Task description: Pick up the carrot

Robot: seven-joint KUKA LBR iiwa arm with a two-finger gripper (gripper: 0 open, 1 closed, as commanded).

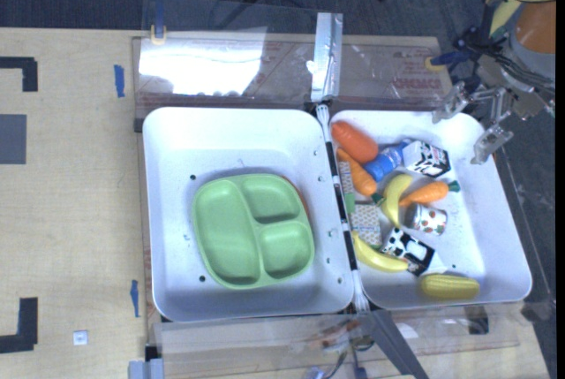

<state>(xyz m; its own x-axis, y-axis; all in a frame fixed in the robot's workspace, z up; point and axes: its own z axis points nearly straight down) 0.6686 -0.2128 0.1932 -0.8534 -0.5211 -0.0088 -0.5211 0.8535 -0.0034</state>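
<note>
The carrot (430, 191) lies in the right bin (503, 231), its green tip towards the bin's right wall, touching a yellow banana (394, 197). The gripper (481, 123) is held above the bin's far right corner, spread open and empty. The approach is judged in hand; a descent leftward onto the carrot is called for.

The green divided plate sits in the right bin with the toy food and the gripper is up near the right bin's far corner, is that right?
Not quite. The green divided plate lies in the left bin, apart from the toy food, which is piled in the right bin; the camera view shows this. The rest holds: the gripper is up near the right bin's far corner.
</note>
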